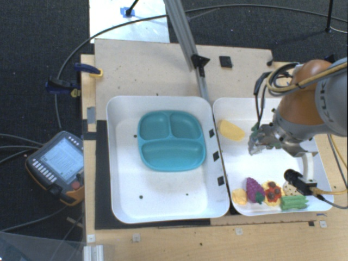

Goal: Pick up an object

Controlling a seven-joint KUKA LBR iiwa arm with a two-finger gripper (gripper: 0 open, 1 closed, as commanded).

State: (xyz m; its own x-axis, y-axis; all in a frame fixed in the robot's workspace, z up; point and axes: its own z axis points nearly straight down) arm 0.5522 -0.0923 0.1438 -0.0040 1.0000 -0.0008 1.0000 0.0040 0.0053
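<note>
My gripper (260, 144) hangs over the middle of the right bin (239, 106), just right of a flat yellow piece (232, 130) lying near the bin's left wall. Nothing shows between the gripper and the bin floor under it. Along the bin's front edge lie a bunch of purple grapes (253, 190), a small yellow piece (239, 196), a round orange-and-red item (272, 192) and a green item (294, 202).
The left bin (125, 200) holds a teal divided plate (171, 141) in its back half. The wall between the two bins carries small black clips. The arm's orange band (304, 99) looms over the right bin's back right.
</note>
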